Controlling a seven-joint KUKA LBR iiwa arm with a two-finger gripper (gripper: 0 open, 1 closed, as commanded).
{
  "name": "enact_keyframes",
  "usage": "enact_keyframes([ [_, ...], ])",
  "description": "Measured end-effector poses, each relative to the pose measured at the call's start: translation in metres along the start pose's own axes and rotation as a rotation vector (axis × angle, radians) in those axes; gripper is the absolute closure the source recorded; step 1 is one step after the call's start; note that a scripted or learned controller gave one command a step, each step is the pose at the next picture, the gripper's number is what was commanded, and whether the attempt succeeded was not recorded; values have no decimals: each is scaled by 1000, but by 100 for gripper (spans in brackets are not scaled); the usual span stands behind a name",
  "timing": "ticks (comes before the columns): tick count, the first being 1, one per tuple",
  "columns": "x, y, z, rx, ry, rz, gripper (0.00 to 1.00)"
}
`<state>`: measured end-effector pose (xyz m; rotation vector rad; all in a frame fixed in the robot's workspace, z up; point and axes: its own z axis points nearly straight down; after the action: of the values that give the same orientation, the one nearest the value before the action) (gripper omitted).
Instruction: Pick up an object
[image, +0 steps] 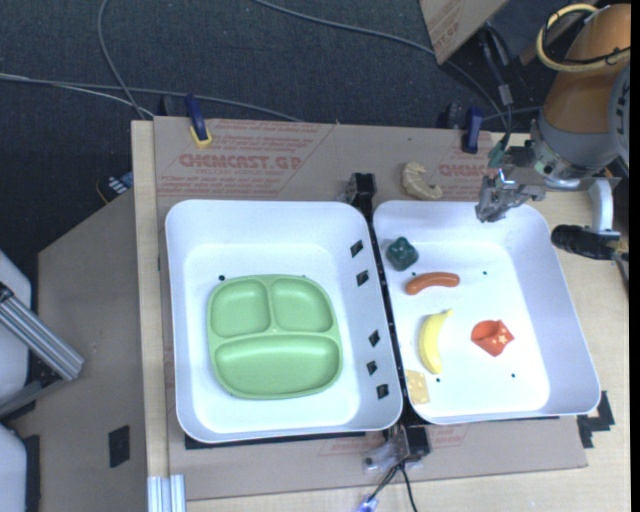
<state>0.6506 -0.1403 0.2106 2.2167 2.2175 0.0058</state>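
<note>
Camera view, one entry: bench with two white bins side by side; arm (585, 95) reaching in from the right; gripper (492, 207) hanging over the top rim of the right bin (560, 300), near its upper corner; nothing is showing between its fingers; whether they are parted or closed, cannot tell, the tips being too small and dark against the rim.

Step in hand, as a judgement: approach, before any grasp; the gripper is standing clear of every object, so the pick is not yet begun.

Right bin, contents: dark green piece (402, 253) near the upper left; sausage (432, 283) lying just below it, roughly level; banana (432, 341) below the sausage, running top to bottom; red piece (491, 337) to the banana's right, apart from it; small pale wedge (417, 386) at the lower left, by the wall.

Left bin (185, 300), contents: green tray (273, 336) with three compartments, lying flat.

Off the bins: tan lump (421, 181) lying on the cardboard above the right bin, left of the gripper.

Relation to the gripper: the green piece and sausage are lying nearest, down and to the left of it; the red piece is lying almost straight below it, well apart; the banana and wedge are lying farther off.

Next move, as a judgement: choosing one object, travelling inward over the bin floor, aligning the fingers across the object's narrow side, then descending; the sausage is looking the easier grasp, being slim and lying clear of its neighbours.
</note>
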Motion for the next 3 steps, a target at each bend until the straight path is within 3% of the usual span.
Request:
enact_keyframes([
  [1, 0, 2, -49, -1, 0, -1, 100],
  [3, 92, -24, -33, 10, 4, -4, 100],
])
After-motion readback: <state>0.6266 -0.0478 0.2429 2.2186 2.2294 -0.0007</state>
